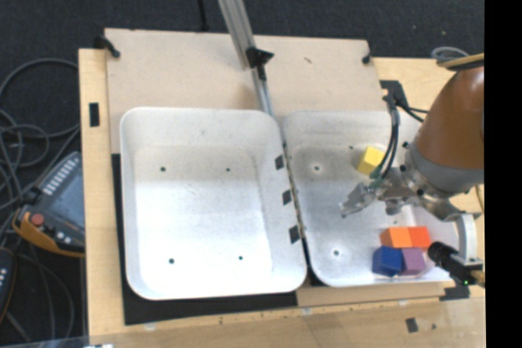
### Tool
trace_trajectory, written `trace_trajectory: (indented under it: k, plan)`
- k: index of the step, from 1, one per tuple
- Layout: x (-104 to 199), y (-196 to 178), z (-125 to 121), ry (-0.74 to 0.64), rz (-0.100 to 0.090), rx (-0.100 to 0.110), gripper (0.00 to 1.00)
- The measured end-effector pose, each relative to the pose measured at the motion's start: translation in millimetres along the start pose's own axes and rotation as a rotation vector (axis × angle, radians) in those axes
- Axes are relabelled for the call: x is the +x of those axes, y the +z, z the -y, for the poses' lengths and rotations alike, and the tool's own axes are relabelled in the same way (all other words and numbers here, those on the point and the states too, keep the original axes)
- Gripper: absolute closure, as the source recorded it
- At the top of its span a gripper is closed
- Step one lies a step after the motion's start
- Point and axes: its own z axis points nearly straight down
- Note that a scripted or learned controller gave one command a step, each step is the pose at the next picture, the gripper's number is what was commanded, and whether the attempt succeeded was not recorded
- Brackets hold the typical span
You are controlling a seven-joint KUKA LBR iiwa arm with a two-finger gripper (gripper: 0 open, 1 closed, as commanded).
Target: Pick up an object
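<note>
- Over the right bin [326,134], the gripper [359,198] hangs low above the white floor, the grey and orange arm [453,126] reaching in from the right edge
- Its fingers [352,204] appear as a thin metallic tip angled toward the bin's middle; they look narrow with nothing between them, though the blur leaves that uncertain
- Just up and right of that tip lies the yellow block [372,160], alone and close to the arm's cable; I judge it the likeliest target, since it sits free of neighbours
- Near the front right corner, the orange block [405,237], blue block [388,261] and purple block [414,260] are packed touching one another, which would leave little room for fingers to slip between them
- Open floor runs from the tip toward the divider where the two bins meet, so a move leftward looks unobstructed; the bin's rear wall stands near the yellow block and could crowd a descent there
- Beside it, the left bin [204,122] offers wide room on the surface [98,314]
</note>
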Motion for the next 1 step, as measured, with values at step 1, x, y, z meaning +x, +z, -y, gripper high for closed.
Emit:
trace_trajectory:
  k: [1]
  plan:
    - [-45.2, 90.9, -68.8, -0.004, 0.002, 0.006, 0.0]
